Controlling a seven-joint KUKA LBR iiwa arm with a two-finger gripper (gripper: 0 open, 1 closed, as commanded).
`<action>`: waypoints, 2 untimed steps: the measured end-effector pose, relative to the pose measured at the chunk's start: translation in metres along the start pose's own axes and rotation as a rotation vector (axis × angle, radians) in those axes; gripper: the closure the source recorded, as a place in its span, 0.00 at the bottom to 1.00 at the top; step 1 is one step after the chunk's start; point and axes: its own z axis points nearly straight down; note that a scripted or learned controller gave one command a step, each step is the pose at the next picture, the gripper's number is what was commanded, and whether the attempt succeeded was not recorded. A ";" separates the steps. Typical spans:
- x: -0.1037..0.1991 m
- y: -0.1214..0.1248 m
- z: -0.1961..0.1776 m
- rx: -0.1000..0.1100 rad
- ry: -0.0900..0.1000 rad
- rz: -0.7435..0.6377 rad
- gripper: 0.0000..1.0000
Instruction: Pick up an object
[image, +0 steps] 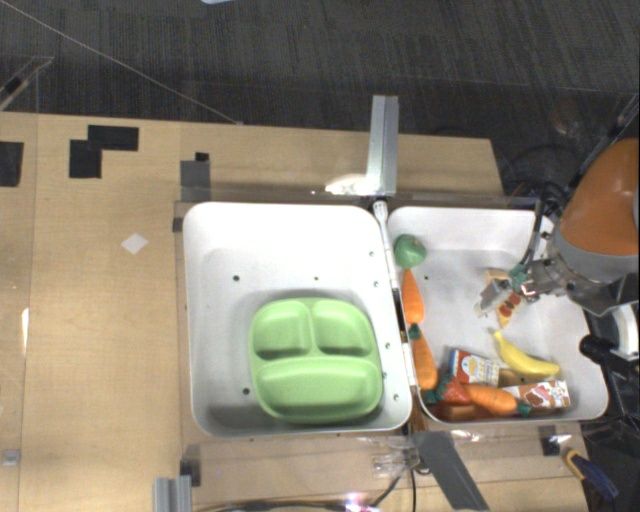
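Orange plastic carrot (490, 399) lies beside small juice cartons (470, 366) in right white bin (455, 240), below yellow banana (524, 356). Two-finger gripper (505, 295) hovers above banana; grip state: cannot tell. Approach step; next: descend, align.

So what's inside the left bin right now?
One green divided tray lies in the left bin, toward its front. Its three compartments look bare. Whatever might sit beneath the tray is covered.

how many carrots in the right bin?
3. One carrot upright along the left wall, a second carrot just below it, a third carrot lying by the juice boxes. More may hide underneath.
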 end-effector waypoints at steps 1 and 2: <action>0.000 -0.049 0.047 -0.002 -0.001 0.047 0.00; 0.000 -0.047 0.035 -0.007 0.000 0.046 1.00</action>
